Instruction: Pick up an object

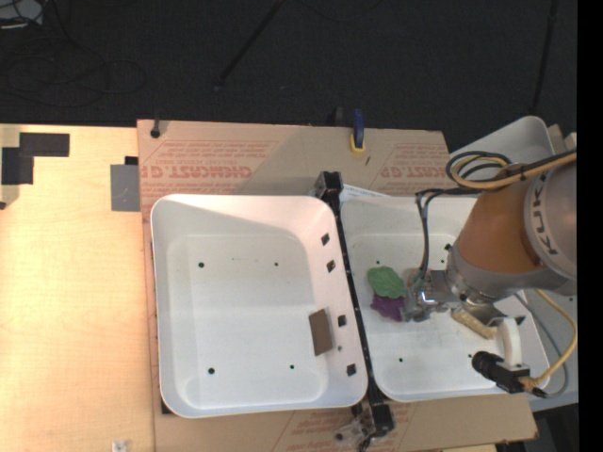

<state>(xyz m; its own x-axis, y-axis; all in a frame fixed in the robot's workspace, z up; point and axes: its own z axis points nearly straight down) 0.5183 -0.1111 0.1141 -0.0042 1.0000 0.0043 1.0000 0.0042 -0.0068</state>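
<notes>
In the right bin [415, 384] a green lump [383, 280] lies against a purple one [386, 306] just below it, both near the bin's left wall. My gripper [417, 303] is low in this bin, right beside the two lumps on their right and close to the purple one. The orange-banded wrist [499, 238] rises behind it to the right. Whether the gripper touches either lump is hidden by its own body.
A small brown block [320, 332] lies in the left bin [188, 384] near its right wall. Black clips line the divider [345, 281] between the bins. Cardboard lies under both bins, and a wooden bench top extends to the left.
</notes>
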